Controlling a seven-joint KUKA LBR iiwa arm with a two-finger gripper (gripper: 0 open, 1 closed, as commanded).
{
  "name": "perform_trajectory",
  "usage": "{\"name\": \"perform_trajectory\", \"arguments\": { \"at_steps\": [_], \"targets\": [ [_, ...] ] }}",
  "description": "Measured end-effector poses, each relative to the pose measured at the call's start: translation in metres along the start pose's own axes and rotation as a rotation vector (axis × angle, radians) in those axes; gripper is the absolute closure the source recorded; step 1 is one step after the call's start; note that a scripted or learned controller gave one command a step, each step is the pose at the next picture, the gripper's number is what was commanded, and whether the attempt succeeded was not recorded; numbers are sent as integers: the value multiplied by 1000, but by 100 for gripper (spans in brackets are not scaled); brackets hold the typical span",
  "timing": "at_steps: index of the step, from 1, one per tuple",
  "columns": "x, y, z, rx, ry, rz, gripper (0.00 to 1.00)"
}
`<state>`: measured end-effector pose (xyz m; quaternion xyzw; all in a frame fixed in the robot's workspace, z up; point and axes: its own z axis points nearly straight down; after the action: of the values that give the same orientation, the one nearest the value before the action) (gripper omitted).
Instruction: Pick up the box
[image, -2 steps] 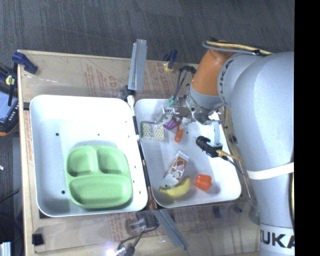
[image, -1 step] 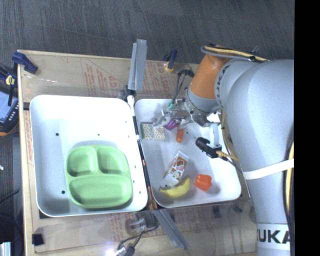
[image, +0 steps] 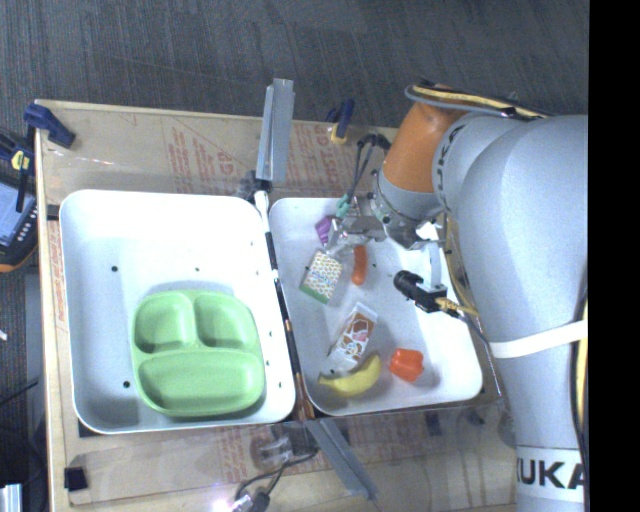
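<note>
I can read "UKA" in dark letters on the grey arm base (image: 545, 470), below the right bin (image: 460, 385). Print on the two small boxes there is too small for me to read.

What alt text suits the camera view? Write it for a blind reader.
A grey arm reaches from the right over the right bin, its pincer above a small patterned box. That bin also holds a second box, a banana and an orange block. The left bin holds a green tray.
</note>
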<state>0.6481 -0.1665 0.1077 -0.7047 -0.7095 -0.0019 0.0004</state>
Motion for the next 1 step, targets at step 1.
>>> {"name": "perform_trajectory", "arguments": {
  "at_steps": [1],
  "targets": [
    [0,0,0,0,0,0,0]
  ]
}}
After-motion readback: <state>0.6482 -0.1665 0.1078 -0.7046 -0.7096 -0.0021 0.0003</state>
